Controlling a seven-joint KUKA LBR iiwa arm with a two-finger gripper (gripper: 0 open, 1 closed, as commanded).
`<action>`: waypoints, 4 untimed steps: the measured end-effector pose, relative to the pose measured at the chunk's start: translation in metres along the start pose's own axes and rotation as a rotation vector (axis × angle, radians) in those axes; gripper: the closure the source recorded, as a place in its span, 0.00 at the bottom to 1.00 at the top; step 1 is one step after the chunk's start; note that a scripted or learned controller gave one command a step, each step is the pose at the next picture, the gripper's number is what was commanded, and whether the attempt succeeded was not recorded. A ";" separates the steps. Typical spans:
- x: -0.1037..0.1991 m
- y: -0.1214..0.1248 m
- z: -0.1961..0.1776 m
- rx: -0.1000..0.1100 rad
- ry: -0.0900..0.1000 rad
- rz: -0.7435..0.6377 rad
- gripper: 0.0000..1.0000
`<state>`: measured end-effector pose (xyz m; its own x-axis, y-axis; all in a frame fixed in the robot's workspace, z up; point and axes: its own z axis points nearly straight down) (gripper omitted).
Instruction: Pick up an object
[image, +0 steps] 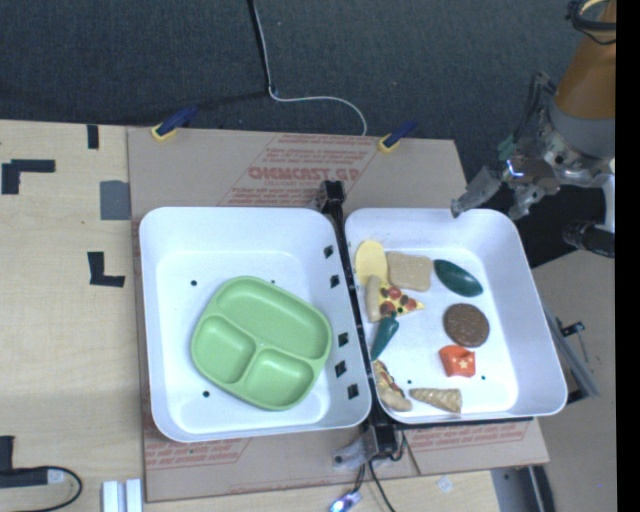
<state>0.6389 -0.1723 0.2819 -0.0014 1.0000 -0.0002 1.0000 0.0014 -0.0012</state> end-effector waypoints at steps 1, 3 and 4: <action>0.035 -0.067 0.016 0.005 0.002 0.000 0.00; 0.154 -0.155 -0.016 -0.008 0.002 -0.005 0.00; 0.219 -0.157 0.093 0.012 0.002 -0.005 0.00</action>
